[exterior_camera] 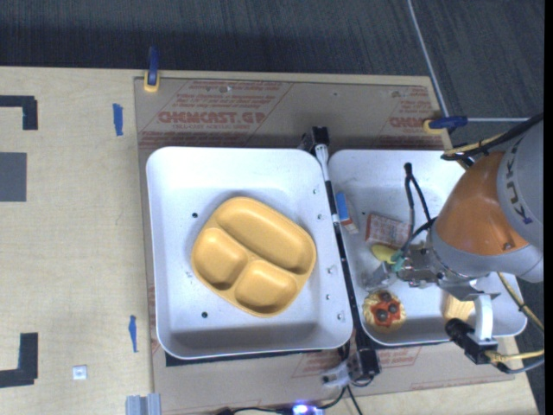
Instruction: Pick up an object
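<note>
- gripper (390,269) low in right bin (501,325), can't tell jaw state
- yellow object (382,252) just above jaws, round orange-patterned object (384,309) just below
- advice: pick one, centre jaws over it, descend straight, avoid bin wall

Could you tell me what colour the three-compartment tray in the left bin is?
Yellow tray, seen in the camera view.

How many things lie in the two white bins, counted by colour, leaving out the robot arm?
Yellow: 2, the compartment tray in the left bin and a small yellow object in the right bin
Orange with dark spots: 1, a round item
Red and white: 1, a flat packet
Total: 4
</note>
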Available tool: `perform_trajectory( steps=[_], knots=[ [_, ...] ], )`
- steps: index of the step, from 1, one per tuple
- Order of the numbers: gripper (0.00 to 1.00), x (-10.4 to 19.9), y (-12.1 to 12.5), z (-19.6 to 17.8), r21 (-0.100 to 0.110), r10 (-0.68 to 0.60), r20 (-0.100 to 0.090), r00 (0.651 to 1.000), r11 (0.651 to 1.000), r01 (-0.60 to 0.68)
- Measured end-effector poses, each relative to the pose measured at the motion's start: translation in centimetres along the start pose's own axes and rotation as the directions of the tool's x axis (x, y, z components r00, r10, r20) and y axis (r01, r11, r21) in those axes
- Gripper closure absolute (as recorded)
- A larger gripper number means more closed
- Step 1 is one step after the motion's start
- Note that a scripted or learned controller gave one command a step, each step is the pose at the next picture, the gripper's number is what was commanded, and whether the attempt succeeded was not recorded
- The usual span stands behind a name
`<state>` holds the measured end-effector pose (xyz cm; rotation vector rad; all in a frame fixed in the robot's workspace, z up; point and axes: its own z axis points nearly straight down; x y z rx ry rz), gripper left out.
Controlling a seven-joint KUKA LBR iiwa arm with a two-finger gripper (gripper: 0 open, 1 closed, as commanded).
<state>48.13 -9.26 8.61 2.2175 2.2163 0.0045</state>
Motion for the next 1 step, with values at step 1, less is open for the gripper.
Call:
perform_trajectory(
  steps=[1],
  knots=[
    [0.0, -0.13, -0.01, 0.0, 0.0, -0.002, -0.002, 1.0, 1.0, 0.002]
  ],
)
